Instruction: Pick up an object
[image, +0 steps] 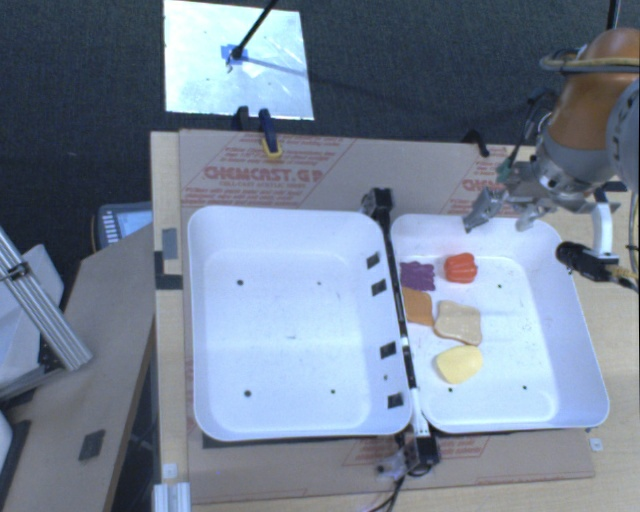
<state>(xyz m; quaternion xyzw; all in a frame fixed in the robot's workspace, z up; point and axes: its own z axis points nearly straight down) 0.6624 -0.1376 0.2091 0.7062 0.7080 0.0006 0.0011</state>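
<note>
Gripper (503, 212) sits above the far edge of the right bin (570, 400), fingers spread open, nothing between them. One finger (478, 215) points down-left toward the bin rim, the other is near the wrist side. Arm (590, 110) comes in from the upper right, orange band above the grey wrist. Nearest item to the gripper is the red piece (460, 267), in the bin's far-left part, apart from the fingers. Just left of it, the purple piece (418, 275) lies next to the divider (392, 300). Below that, the orange slab (419, 307), touching the tan bread slice (459, 322) to its right. Yellow piece (459, 364) lies just below the bread, close or touching, can't tell. All five items are clustered in the left half of the right bin. Left bin (215, 300) lies beside it, joined at the divider. Both bins rest on a cardboard sheet (300, 170) on the bench. Blue-and-yellow clamp (268, 135) at the sheet's far edge.
</note>
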